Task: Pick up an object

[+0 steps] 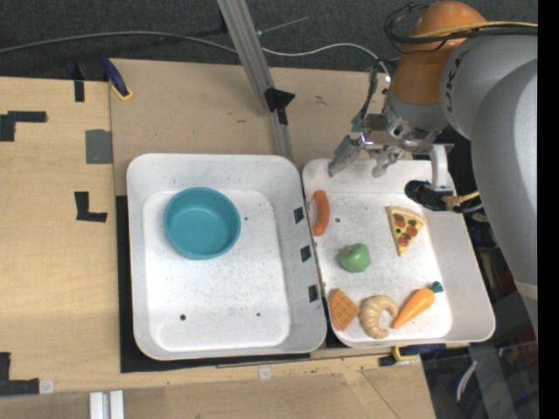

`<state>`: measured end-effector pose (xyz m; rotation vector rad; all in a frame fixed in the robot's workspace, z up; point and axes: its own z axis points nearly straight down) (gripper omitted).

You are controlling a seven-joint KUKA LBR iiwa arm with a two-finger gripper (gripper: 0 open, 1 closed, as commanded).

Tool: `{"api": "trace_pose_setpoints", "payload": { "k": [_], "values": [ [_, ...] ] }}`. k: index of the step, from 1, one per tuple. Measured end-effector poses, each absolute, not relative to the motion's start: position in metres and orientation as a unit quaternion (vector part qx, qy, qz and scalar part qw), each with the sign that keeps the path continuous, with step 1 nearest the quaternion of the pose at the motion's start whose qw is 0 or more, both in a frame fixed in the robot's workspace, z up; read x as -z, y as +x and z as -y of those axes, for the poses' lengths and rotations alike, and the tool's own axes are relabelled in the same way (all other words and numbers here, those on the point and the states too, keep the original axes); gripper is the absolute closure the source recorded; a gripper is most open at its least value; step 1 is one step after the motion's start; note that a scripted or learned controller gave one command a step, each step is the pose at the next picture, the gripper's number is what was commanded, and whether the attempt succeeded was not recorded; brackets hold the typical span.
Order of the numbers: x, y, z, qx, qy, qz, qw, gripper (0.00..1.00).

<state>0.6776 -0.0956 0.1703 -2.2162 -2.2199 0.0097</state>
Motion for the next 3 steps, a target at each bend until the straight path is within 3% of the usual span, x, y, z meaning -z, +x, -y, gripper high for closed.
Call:
{"api": "trace_pose_setpoints", "payload": {
  "k": [1,2,3],
  "values": [
    [-0.126,0.674,0.097,-0.0027,-0.706,0.708,0.002,0.0],
    [-0.139,0.676,0.096,-0.001,-0.706,0.709,0.0,1.0],
    [-0.183,0.678,0.1,0.001,-0.707,0.708,-0.001,1.0]
  ]
}}
